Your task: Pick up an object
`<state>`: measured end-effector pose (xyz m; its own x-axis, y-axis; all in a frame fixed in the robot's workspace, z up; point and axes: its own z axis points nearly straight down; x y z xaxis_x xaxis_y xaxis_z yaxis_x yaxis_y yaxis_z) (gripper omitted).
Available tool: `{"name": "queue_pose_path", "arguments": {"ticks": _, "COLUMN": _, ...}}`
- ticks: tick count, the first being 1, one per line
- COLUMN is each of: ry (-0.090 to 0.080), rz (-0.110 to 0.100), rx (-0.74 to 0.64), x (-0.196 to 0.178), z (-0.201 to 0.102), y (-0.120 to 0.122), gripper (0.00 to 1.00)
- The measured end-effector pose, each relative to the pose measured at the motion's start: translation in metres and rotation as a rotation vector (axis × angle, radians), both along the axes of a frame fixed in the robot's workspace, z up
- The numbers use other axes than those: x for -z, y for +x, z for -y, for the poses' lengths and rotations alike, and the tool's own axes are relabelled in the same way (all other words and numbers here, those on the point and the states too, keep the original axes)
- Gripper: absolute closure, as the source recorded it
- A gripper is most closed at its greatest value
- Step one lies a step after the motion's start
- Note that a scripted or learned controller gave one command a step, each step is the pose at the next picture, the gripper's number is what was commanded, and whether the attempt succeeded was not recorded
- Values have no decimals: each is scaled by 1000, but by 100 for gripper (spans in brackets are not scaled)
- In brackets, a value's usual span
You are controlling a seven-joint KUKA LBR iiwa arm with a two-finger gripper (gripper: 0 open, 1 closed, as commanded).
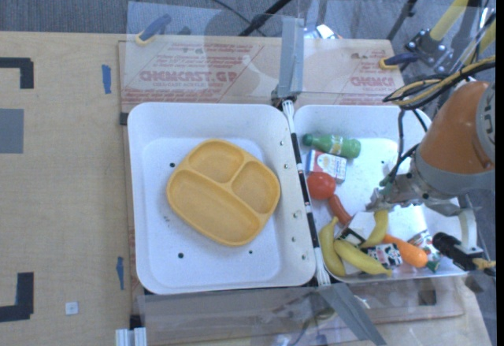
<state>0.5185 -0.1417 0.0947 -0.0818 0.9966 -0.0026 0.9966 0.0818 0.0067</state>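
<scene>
My gripper (387,199) hangs low over the right bin (370,157), near its middle right, under the grey arm with the orange band (466,132). Just below it lies a small yellow banana (380,227), close to its tip; whether they touch I cannot tell. A bigger bunch of bananas (343,252) lies along the bin's front left. An orange carrot (411,251) rests at the front right. A green bottle (334,145) lies at the back, with a small carton (329,166) and a red toy (322,185) in front of it.
The left bin (150,179) holds a yellow divided plate (224,191). A clear plastic sheet (205,72) stands behind both bins. Cables and a black part of the arm (457,250) crowd the right bin's right edge. Brown bench lies to the left.
</scene>
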Motion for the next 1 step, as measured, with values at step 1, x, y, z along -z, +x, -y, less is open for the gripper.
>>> {"name": "queue_pose_path", "arguments": {"ticks": 1, "ry": 2, "rz": -10, "rx": 97, "x": -87, "z": -61, "y": 2, "gripper": 100}}
